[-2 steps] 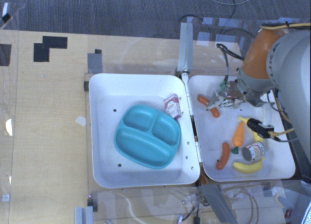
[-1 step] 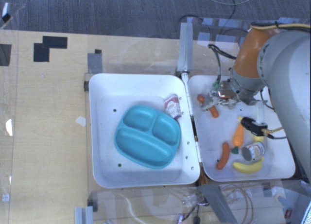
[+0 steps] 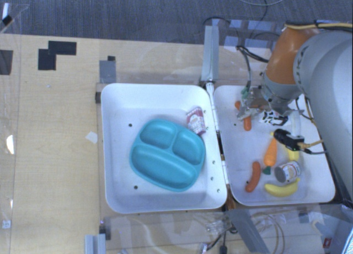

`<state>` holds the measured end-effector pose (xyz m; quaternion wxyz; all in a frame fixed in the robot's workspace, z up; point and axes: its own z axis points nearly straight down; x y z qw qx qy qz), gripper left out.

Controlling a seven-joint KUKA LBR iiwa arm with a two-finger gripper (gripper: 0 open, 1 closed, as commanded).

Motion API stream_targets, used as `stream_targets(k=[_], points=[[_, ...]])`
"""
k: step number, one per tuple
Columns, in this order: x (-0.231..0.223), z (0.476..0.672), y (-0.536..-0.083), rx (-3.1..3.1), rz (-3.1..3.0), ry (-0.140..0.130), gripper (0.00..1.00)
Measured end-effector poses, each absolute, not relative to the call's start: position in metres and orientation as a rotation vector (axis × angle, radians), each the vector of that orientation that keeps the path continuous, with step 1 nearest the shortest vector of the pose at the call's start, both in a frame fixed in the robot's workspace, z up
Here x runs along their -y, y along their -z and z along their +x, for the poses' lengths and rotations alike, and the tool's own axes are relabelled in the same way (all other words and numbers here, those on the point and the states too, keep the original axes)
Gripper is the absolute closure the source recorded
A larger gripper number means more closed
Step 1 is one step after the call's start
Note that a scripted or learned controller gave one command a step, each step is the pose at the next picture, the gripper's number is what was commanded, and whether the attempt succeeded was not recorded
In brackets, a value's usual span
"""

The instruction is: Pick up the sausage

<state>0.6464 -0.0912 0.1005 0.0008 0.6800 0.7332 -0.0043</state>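
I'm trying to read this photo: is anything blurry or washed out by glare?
Camera view: even, soft lighting; the arm nearest the lens looks blurred; the white bins are bright, with little surface detail; a clear panel at the left edge catches a small glare spot; the sausage stays sharp enough.

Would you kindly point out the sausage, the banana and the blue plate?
sausage (image 3: 253, 177): camera view, middle of its body.
banana (image 3: 281, 189): camera view, middle of its curve.
blue plate (image 3: 144, 165): camera view, its left rim.
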Motion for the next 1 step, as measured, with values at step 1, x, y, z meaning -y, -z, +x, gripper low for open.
stream_targets(k=[1], points=[[0.0473, 0.6176, -0.226, -2.493, 1.9, -0.007, 1.0]])
